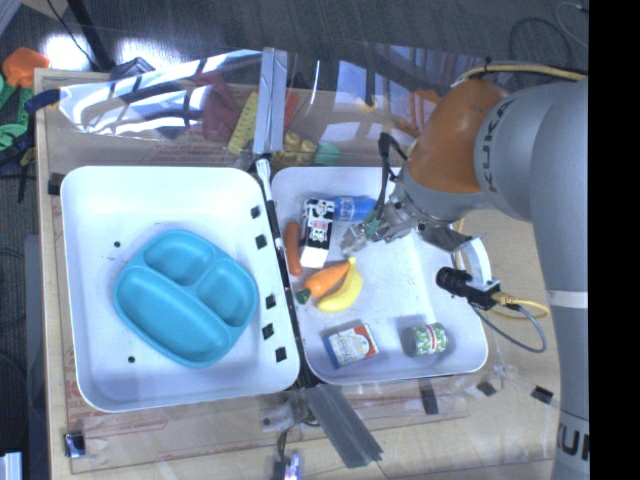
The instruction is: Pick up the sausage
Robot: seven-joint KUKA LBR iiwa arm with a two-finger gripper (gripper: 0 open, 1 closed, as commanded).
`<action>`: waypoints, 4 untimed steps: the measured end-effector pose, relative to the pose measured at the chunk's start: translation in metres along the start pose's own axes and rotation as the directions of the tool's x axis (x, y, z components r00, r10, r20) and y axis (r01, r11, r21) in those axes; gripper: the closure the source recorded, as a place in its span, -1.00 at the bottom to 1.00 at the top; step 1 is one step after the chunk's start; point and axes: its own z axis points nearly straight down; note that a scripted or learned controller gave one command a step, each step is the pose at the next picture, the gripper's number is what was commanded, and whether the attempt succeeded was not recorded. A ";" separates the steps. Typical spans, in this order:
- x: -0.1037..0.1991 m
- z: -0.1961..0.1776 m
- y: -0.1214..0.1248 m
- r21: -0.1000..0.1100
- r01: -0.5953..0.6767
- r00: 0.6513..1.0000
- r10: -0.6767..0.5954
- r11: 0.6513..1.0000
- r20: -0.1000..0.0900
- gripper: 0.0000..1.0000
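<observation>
Two white bins sat on the bench; the sausage lay untouched by the right bin's left wall. My tool hovered near it, gripping nothing, fingers' spread unclear. Grasp and lift remained.

Glossy blue plastic tray in a smooth white plastic bin

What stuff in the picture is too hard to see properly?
- Reddish-brown sausage: camera view, partly tucked against the right white bin's left wall, beside the black-and-white carton.
- End effector: small and blurred under the grey arm; its grip is unreadable.
- Small green-labelled can: label too tiny to read.
</observation>
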 end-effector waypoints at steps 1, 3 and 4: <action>0.015 0.028 -0.009 0.003 -0.298 0.954 0.298 0.954 -0.002 1.00; -0.002 -0.015 -0.047 0.006 -0.807 0.591 0.807 0.591 0.000 1.00; 0.002 -0.030 -0.058 0.007 -0.811 0.585 0.811 0.585 -0.001 1.00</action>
